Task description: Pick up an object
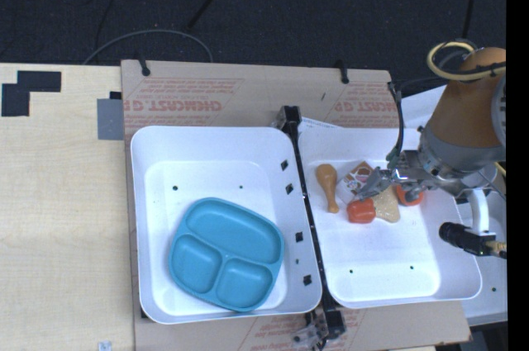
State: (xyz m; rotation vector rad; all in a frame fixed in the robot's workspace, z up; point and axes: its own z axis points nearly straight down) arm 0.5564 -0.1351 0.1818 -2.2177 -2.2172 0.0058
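Observation:
In the right bin (388,275) a small cluster of objects lies near the far middle. A tan drumstick-shaped piece (328,186) is on the left of it. A red piece (360,212) touches a beige piece (388,209), and a brown-and-white piece (359,173) lies behind them. A red-orange piece (409,195) is partly hidden under the wrist. My gripper (378,181) reaches in from the right and hangs low over the cluster, just above the beige and red pieces. Nothing shows clearly between its tips.
The left bin (165,168) holds a blue divided plate (226,253) in its near half. A black divider rail (302,209) runs between the two bins. The near half of the right bin is bare white floor. The grey arm (463,126) covers that bin's far right corner.

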